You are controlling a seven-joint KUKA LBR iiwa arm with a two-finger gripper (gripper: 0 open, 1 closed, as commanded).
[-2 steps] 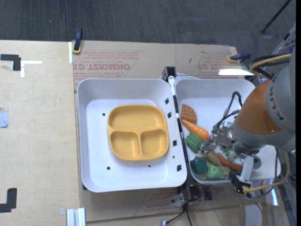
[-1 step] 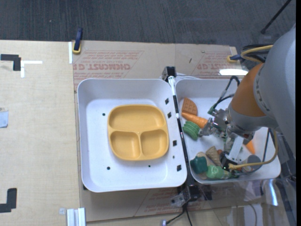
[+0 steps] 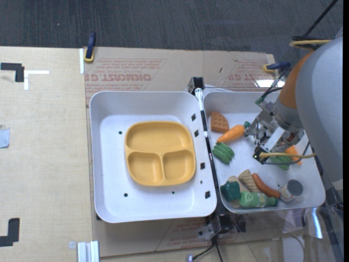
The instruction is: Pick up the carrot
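Note:
The carrot (image 3: 231, 134) is orange with a green top and lies tilted in the upper left part of the right bin (image 3: 240, 107). My gripper (image 3: 257, 141) hangs low over the middle of that bin, just to the right of the carrot's green end. Its fingers stand open and nothing shows between them. The grey arm with its orange band comes in from the right and hides the bin's right side.
In the right bin lie a brown waffle piece (image 3: 219, 121), a green leafy piece (image 3: 223, 153), a red sausage (image 3: 265, 185), green toys (image 3: 242, 196) and a grey round piece (image 3: 294, 188). A yellow three-part plate (image 3: 161, 153) sits in the left bin (image 3: 109, 162).

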